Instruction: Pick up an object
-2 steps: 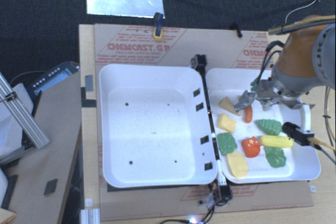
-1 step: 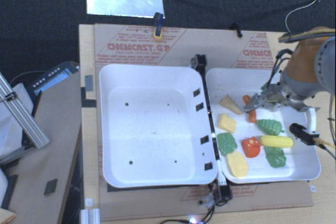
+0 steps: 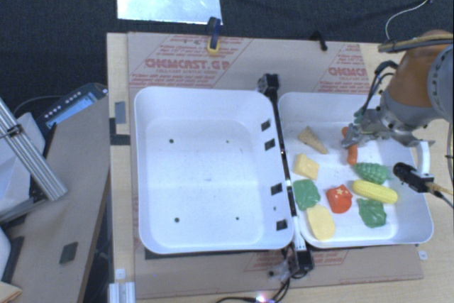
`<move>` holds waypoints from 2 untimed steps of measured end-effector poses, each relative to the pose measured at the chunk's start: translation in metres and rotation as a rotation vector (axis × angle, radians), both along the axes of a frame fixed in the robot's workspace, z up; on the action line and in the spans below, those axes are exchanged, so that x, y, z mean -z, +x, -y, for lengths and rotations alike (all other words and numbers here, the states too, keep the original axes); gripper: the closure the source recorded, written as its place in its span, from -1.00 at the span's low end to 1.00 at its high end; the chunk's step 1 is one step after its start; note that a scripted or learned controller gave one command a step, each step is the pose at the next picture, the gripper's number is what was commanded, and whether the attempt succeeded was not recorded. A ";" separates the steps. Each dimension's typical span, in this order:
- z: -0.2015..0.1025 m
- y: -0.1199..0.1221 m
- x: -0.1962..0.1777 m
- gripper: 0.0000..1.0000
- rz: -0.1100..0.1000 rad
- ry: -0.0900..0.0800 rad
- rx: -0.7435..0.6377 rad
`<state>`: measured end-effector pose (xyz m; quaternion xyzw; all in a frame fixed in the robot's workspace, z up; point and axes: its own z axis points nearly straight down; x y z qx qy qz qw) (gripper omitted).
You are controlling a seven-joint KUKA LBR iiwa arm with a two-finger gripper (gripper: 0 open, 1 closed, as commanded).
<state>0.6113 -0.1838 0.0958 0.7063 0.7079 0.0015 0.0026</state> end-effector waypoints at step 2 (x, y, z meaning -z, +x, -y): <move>-0.076 -0.060 -0.027 1.00 -0.018 0.006 -0.001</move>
